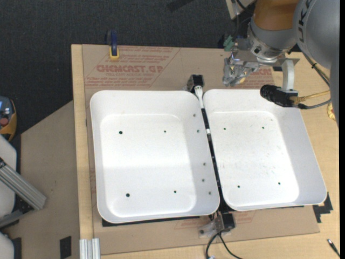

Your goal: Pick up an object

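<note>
The claw (236,74) hangs above the far rim of the right bin (302,161), its opening too blurred to tell; no object for picking is discernible in either bin, left bin (108,161) included; rescanning before descending seems wise

Left white bin (145,161) adjoins right white bin (253,155) (both shallow, level).

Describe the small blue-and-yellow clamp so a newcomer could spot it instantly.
Start at the left bin and go up past its far-left corner to the brown board's back edge. The clamp sits there, blue on top with a yellow base, the sole brightly coloured item on that edge.
</note>
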